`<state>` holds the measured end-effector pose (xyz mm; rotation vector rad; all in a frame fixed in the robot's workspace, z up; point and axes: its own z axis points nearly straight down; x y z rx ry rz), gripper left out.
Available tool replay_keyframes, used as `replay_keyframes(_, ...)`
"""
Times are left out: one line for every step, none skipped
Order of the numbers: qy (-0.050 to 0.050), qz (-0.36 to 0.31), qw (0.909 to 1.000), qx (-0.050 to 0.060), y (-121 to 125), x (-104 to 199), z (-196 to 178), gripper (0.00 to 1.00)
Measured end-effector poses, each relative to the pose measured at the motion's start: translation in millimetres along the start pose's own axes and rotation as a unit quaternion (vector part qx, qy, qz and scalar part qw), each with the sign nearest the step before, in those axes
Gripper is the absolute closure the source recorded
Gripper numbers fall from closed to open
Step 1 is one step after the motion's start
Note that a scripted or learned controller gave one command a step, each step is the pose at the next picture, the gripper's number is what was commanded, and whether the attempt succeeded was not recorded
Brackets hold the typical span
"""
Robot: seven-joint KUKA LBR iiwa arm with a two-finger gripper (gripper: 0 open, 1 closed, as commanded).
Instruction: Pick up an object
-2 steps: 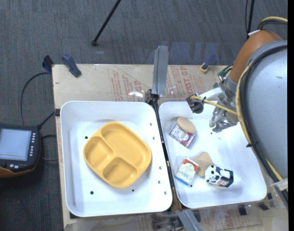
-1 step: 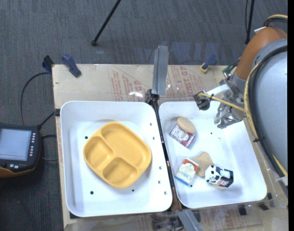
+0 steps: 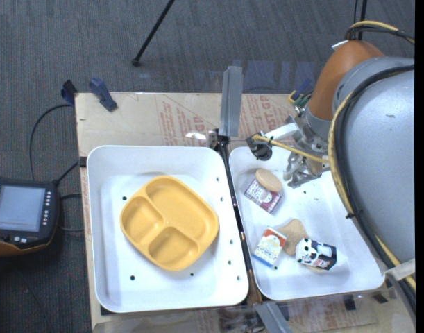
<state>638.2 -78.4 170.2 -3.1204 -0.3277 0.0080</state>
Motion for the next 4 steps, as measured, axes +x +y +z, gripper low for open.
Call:
replay_keyframes(0.002, -0.007, 1.0, 0.0, -90, 11, -16, 1.0)
replay_keyframes(0.001, 0.006, 1.0, -0.001, -103, 17, -15, 1.0)
replay_keyframes(-0.001, -0.012, 0.9999, -0.003, -8, -9, -16, 1.0)
replay_keyframes(0.0, 0.001, 1.0, -0.002, -3, 0, -16, 1.0)
